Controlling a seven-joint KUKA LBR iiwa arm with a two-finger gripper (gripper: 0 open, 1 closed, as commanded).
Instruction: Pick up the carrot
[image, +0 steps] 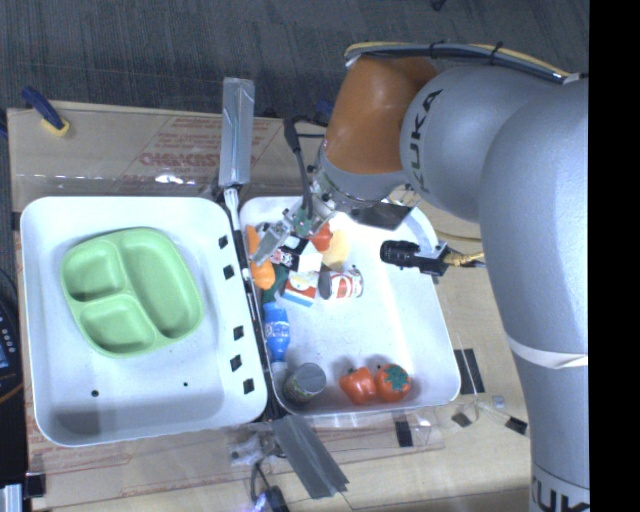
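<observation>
The carrot (260, 272) is an orange piece with a dark green end. It lies against the left wall of the right bin (420, 330), near that bin's far left corner. My gripper (287, 237) hangs low over that corner, just right of and slightly beyond the carrot, amid a cluster of small items. The wrist and the orange band of the arm (375, 110) cover the bin's far edge. Whether the gripper touches the carrot is hidden by the clutter.
A red and yellow item (325, 240) and a red-white can (343, 286) lie beside the gripper. A blue bottle (276, 330), a grey can (306, 380) and two red-orange vegetables (375, 383) sit along the near side. The left bin holds a green divided plate (130, 288).
</observation>
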